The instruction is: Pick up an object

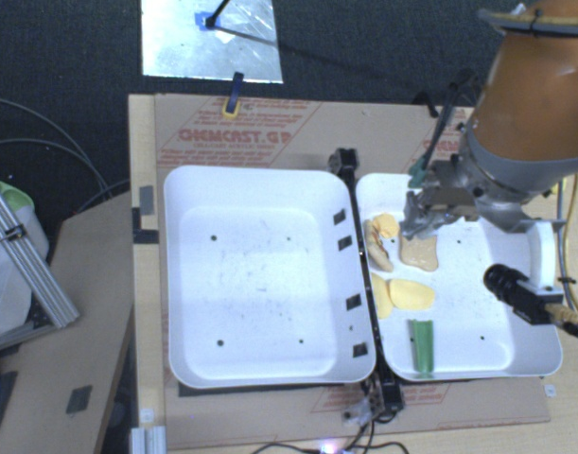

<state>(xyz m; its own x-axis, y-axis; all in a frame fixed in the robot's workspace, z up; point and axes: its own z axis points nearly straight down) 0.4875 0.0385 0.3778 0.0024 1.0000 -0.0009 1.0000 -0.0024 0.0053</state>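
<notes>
1. Spanning the cardboard-topped bench (pixel 270 126), two shallow white bins sit side by side; the left bin (pixel 260 277) holds nothing visible but dark specks, and a black clip strip (pixel 357 263) runs along the seam where it meets the right bin (pixel 525 353).
2. Reaching in over the right bin's far corner, the arm (pixel 539 74) shows its broad orange band, with the grey wrist below it tilted down toward the seam.
3. Beyond the left bin's far edge, a shiny metal sheet (pixel 213 26) lies on the dark floor.
4. In the right bin, close to the seam, lie pale tan and yellow food-like pieces: a tan slab (pixel 421 253), a yellow oval piece (pixel 411 296) nearer the camera, and a small yellow lump (pixel 385 225).
5. A green stick (pixel 421 346) lies upright near the right bin's front wall, apart from the yellow oval.
6. The gripper (pixel 419 223) hangs right over the tan slab; whether the fingers are open, closed or gripping cannot be told.
</notes>
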